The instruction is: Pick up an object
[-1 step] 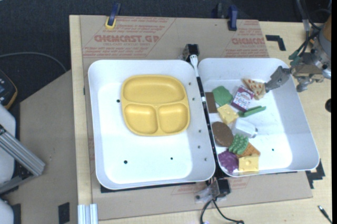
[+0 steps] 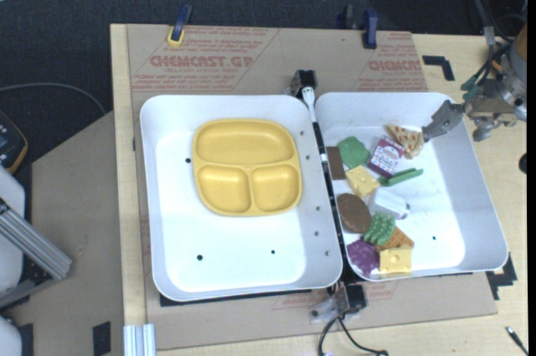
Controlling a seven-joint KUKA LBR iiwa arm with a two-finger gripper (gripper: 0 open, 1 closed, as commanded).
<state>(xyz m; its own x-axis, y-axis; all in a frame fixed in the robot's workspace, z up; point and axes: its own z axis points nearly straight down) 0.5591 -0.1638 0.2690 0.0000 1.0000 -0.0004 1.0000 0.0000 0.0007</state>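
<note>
The right bin holds a heap of toy food along its left side. In the heap are a tan waffle piece, a purple and white packet, a green leaf piece, a yellow cheese wedge, a green bean, a white block, a brown oval and purple grapes. My gripper hangs over the bin's upper right part, just right of the waffle piece. I see nothing held in it.
In the left bin a yellow divided plate lies in the upper half. Blue and yellow clamps grip the board's far edge. The right bin's right half is bare white floor.
</note>
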